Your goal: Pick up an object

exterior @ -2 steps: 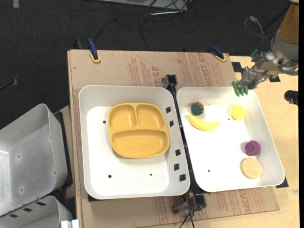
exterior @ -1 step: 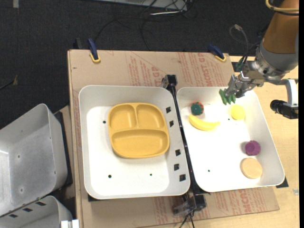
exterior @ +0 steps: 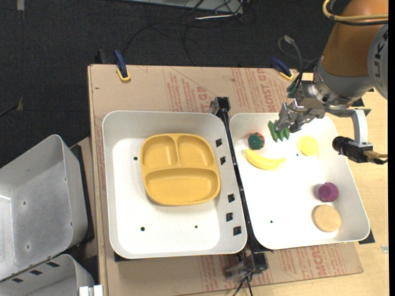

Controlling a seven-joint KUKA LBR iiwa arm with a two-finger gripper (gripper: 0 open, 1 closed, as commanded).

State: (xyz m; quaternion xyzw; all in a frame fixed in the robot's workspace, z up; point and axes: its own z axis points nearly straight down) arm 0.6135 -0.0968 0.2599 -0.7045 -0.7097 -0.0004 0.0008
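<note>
While hovering over the right white bin [exterior: 361, 224], two-finger gripper [exterior: 287, 123] clamped on a green ridged object [exterior: 278, 131]; beside one yellow banana [exterior: 265, 160].

Two white bins side by side on the bench [exterior: 160, 79]. In the left bin [exterior: 123, 227], a yellow divided tray [exterior: 180, 169]. In the right bin [exterior: 290, 227]: banana [exterior: 264, 160], strawberry [exterior: 256, 141], lemon [exterior: 308, 145], purple piece [exterior: 327, 192], tan disc [exterior: 326, 218]. Pincer [exterior: 285, 127] low over the far corner (green item [exterior: 278, 131] at its tips).

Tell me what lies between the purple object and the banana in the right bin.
Nothing: the camera view shows bare white bin floor between the banana and the purple object.
</note>
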